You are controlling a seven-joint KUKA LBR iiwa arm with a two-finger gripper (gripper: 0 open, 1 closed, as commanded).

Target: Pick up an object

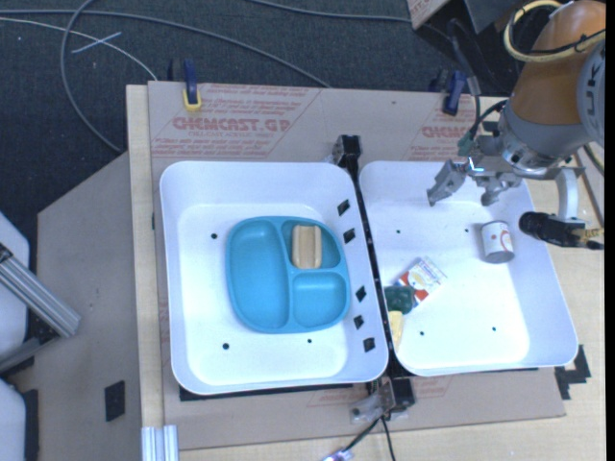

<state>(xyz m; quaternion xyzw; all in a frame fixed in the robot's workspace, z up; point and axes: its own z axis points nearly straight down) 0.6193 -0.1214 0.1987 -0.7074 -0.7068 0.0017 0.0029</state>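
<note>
My gripper [465, 191] hangs over the far part of the right bin [538, 346], open, with nothing between its fingers. A small white-and-grey can [497, 241] lies on its side just in front of and to the right of the gripper, apart from it. Nearer the bin's left wall lie a colourful packet [417, 279], a green item [397, 299] and a small yellow item [395, 329]. In the left bin [192, 257] a blue divided plate [259, 277] holds a tan block [307, 247] in its far right compartment.
A black divider with clips [357, 248] runs between the two bins. Blue clamps [191, 84] hold the cardboard sheet at the bench's far edge. Grey cables trail over the dark floor beyond the bench.
</note>
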